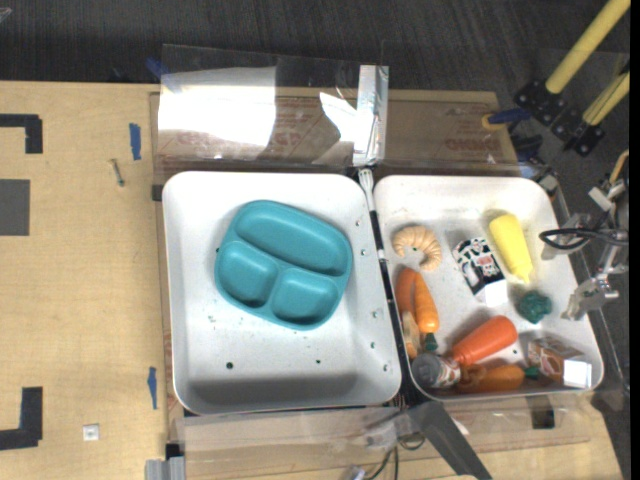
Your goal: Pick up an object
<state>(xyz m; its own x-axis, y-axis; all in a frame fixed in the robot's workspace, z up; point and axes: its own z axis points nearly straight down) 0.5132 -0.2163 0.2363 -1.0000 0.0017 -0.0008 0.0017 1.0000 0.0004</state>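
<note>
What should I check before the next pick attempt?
1. Targets present: ok. Right bin holds a croissant, yellow item, two carrots, black-and-white item, small teal item.
2. Isolated target: ok. The yellow item lies apart from most of the pile.
3. Clutter: not ok. Things along the right bin's near edge crowd and touch each other.
4. Left bin: ok. It holds a teal divided tray, lying flat.
5. Hand state: cannot tell. Metal parts at the right edge are too unclear to read.
6. Anything held: cannot tell.
</note>
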